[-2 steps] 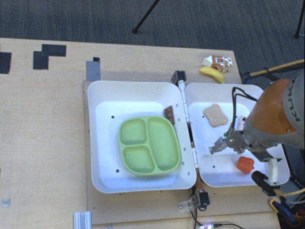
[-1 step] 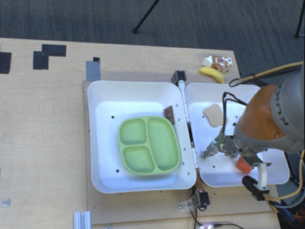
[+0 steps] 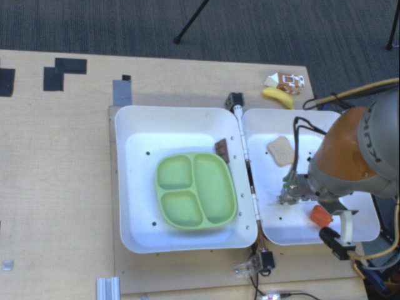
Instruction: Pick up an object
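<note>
You have the claw (image 3: 289, 195) low in the right bin (image 3: 269, 227), near that bin's centre, with the arm (image 3: 350, 152) coming in from three o'clock and covering much of the bin's right half. Whether the claw is apart or together cannot be told from here — the wrist hides most of it, and nothing can be seen held in it.

Look for the objects around it. A tan, flat piece (image 3: 280, 150) lies at about twelve o'clock from the claw, apart from it. A red-orange object (image 3: 320, 215) sits at roughly four o'clock, near the claw but not touching.

In the left bin (image 3: 125, 167) a green divided plate (image 3: 195, 191) lies a little towards that bin's four o'clock side, and a small brown piece (image 3: 221, 147) rests just off the plate's one o'clock edge, close to the wall between the bins.

On the worktop (image 3: 56, 167), beyond the right bin's far rim at twelve o'clock, you can see a banana (image 3: 277, 97) and a small carton (image 3: 286, 80) just beside it.
</note>
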`<state>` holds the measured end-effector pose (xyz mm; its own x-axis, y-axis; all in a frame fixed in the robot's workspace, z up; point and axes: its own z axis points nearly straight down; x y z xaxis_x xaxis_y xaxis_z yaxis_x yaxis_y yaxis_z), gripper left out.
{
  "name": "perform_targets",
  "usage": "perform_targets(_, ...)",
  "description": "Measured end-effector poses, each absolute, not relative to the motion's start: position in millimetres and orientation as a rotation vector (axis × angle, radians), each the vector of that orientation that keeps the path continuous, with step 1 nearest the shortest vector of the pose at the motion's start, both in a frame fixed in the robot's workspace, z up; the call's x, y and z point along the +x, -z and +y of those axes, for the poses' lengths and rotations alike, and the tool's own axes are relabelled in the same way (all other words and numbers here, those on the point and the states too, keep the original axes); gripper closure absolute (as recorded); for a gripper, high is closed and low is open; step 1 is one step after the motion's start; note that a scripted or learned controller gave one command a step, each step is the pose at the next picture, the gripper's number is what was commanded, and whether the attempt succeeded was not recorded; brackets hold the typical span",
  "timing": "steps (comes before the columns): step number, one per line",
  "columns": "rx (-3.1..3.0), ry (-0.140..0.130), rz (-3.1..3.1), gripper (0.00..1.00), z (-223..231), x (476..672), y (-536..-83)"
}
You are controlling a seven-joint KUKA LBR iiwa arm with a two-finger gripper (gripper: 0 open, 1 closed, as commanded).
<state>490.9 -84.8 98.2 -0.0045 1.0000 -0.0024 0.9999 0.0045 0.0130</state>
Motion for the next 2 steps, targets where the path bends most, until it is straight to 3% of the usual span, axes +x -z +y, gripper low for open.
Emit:
perform_targets(1, 2.213, -0.005, 2.227, 1.00, -47.6, 487.9, -185.0)
perform_targets(2, 2.214, -0.004, 2.227, 0.00, -48.0, 487.6, -184.6)
